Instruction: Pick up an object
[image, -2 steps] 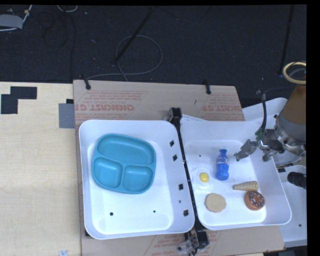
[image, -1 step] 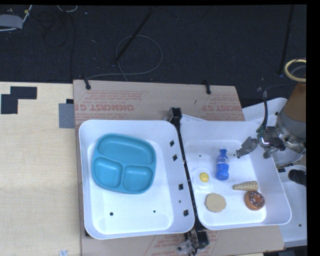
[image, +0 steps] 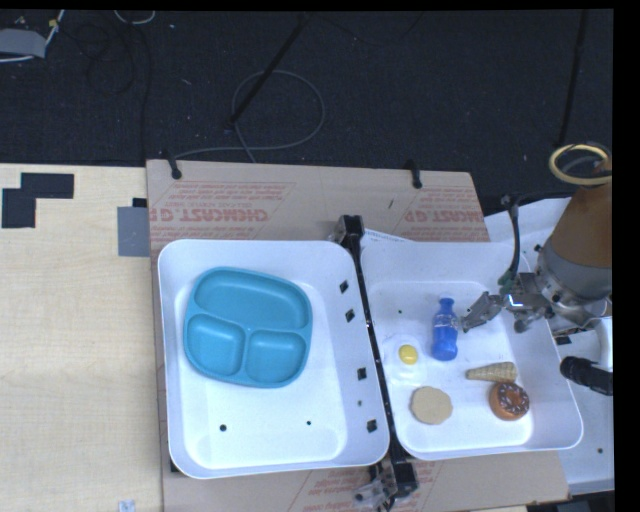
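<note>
Right bin (image: 560, 440), near edge: one tan cookie (image: 431, 405), one donut (image: 509, 400), one cone (image: 492, 373), close together. Behind: one yellow piece (image: 408, 353) and one blue bottle (image: 444, 329), upright, bare floor around. Gripper (image: 482, 310) hangs just right of the bottle, fingers apparently spread, nothing between them. Left bin (image: 185, 440): one blue divided plate (image: 248, 327), far half.

Blue divided plate (image: 248, 328), left bin (image: 190, 420)

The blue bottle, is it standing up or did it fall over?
Standing up. The blue bottle is in the right bin, cap on top and wider body below, beside the claw.
</note>
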